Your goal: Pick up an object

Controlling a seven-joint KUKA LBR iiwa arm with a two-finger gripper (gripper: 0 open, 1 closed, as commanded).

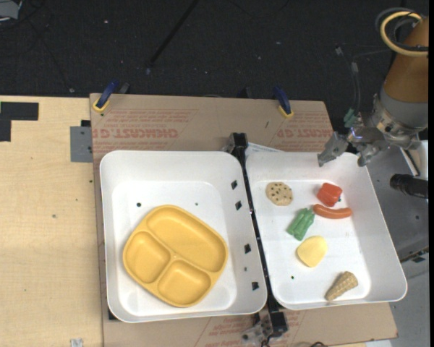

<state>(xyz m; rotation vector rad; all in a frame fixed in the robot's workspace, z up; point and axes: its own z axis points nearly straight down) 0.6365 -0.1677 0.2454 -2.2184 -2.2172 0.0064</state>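
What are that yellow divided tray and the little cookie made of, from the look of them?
The yellow divided tray looks like moulded plastic: one even colour, rounded compartment walls, a soft sheen. The cookie seems a toy, probably plastic or rubber; its flat tan face with neat dark dots looks too uniform for real baking, though it is too small to be sure.

The gripper (349, 149) is hovering with jaws spread over the right bin's (390, 248) far edge; a yellow divided plate (175, 254) is lying in the left bin (116, 186).
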